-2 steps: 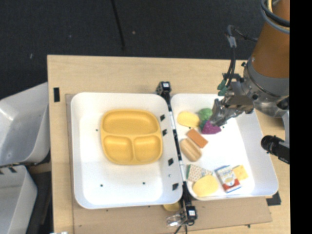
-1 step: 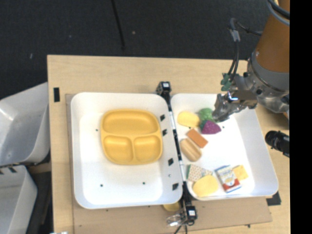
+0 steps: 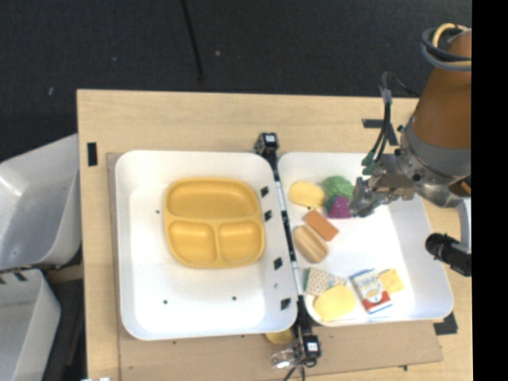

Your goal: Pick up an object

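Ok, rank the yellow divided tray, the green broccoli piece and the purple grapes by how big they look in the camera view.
1. Yellow divided tray, largest by far.
2. Green broccoli piece.
3. Purple grapes, slightly smaller, though the hand sits right beside them and may hide part, so the last two are close.

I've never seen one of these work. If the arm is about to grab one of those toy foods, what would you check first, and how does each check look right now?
1. Gripper is over the right bin, where the objects lie: ok.
2. A target is near: the purple piece and the green piece sit right beside the gripper: ok.
3. Target stands apart from its neighbours: not ok, the purple and green pieces touch.
4. Something is already between the fingers: cannot tell.
5. Fingers open enough to fit a piece: cannot tell.
6. The yellow divided tray in the left bin is out of the arm's way: ok.
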Motion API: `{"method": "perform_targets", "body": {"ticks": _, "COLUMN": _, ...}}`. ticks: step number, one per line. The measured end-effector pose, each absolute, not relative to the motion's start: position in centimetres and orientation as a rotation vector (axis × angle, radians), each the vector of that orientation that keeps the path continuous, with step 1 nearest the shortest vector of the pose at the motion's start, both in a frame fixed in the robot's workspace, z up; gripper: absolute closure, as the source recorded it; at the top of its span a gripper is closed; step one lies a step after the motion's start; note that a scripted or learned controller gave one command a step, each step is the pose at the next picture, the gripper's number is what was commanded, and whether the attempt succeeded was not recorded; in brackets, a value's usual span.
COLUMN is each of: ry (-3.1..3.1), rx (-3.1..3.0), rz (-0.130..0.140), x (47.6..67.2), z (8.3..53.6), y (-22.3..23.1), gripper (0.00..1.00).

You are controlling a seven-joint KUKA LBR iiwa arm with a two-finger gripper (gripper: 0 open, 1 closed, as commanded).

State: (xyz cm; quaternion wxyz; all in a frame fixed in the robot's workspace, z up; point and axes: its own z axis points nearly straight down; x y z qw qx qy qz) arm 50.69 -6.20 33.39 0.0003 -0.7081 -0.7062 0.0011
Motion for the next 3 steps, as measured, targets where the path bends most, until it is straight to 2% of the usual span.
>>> {"method": "perform_targets", "body": {"ticks": 1, "ry": -2.23, "rx": -2.219, "rz": -0.005, "x": 49.0, "z": 39.7, "y": -3.2, "gripper": 1.0}}
{"method": "perform_targets", "body": {"ticks": 2, "ry": -2.242, "rx": -2.208, "rz": -0.015, "x": 49.2, "z": 48.2, "y": 10.1, "gripper": 1.0}}
{"method": "perform_targets", "body": {"ticks": 3, "ry": -2.222, "rx": -2.223, "rz": 0.0, "x": 49.0, "z": 47.1, "y": 3.2, "gripper": 1.0}}
